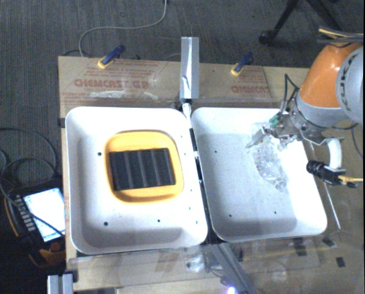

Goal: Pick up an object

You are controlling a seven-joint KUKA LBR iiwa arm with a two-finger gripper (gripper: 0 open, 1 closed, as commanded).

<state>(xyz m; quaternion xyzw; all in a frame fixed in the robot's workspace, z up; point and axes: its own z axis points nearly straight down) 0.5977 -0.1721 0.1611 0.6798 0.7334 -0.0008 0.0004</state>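
Left bin: yellow rectangular tray with dark ribbed insert [144,166]
Right bin: crumpled clear plastic wrap [269,159]
End effector [279,129]: touching wrap, grip state cannot be told

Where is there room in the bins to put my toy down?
The right bin is bare across its left and front, away from the clear crumpled plastic under the gripper. The left bin is crowded: the yellow tray leaves just a rim.
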